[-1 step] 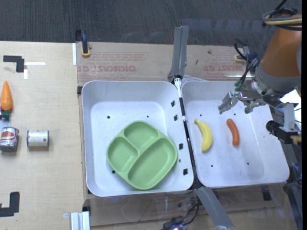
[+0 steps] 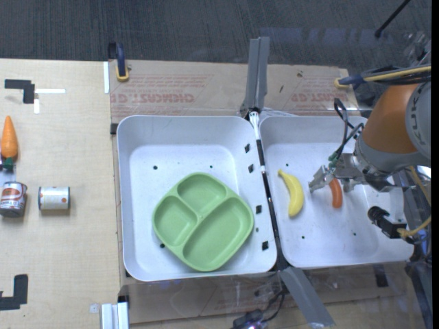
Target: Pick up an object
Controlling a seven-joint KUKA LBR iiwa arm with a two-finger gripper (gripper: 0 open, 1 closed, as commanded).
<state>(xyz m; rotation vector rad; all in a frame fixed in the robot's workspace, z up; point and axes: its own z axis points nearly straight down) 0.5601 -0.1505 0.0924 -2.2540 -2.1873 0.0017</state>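
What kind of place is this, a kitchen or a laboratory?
Most likely a robot test bench in a laboratory, not a kitchen. The food looks like toys: a banana in the right white bin, a green divided plate in the left one. A robot arm reaches in, over taped cardboard.

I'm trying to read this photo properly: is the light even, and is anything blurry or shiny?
Camera view: light is soft and even; the green plate and banana cast faint shadows on the white bins. The bin rims shine a little. The orange-banded arm looks slightly soft at the right.
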